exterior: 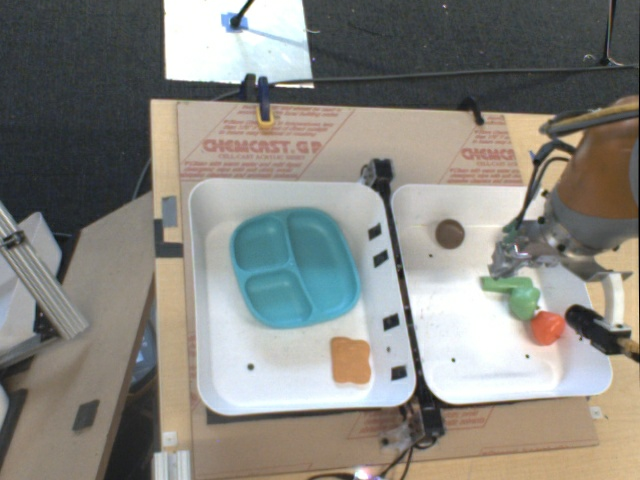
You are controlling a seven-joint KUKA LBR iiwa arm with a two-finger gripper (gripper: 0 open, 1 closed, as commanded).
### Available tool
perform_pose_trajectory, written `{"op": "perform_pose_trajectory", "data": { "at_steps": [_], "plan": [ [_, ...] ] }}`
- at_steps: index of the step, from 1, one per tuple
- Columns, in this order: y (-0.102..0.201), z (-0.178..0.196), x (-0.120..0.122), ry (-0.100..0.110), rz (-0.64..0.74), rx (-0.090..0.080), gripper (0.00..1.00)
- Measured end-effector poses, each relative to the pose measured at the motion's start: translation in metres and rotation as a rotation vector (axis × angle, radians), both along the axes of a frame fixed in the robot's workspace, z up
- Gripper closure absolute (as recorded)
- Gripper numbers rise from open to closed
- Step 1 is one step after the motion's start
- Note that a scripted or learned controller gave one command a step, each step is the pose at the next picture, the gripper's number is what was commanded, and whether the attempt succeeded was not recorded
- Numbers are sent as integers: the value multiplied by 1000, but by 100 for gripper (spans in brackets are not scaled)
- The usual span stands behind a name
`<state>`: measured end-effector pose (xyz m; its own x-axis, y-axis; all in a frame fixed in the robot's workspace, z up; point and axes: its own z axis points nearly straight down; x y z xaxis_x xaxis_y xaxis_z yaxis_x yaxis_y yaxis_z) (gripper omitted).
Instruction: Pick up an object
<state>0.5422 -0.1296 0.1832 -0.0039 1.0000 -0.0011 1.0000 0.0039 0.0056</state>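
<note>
In the right bin [480,368] a small brown ball [449,233] lies near the back. A green toy [514,294] rests toward the right side, and a red-orange ball [545,328] touches it on its lower right. My gripper [507,258] hangs just above the green toy's upper left end, under the orange-banded wrist [605,173]. In the left bin [215,298] sits a teal divided plate [295,266], with an orange piece [351,360] near the front.
A black divider with clips [392,288] runs between the two bins. A black part of the arm [598,330] juts out beside the red-orange ball. Bare white floor spreads over the right bin's front and left half.
</note>
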Motion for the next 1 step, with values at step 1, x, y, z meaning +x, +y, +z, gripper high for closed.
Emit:
{"op": "perform_pose_trajectory", "data": {
  "at_steps": [1],
  "plan": [
    [-7, 48, 7, 0, 0, 0, 100]
  ]
}}
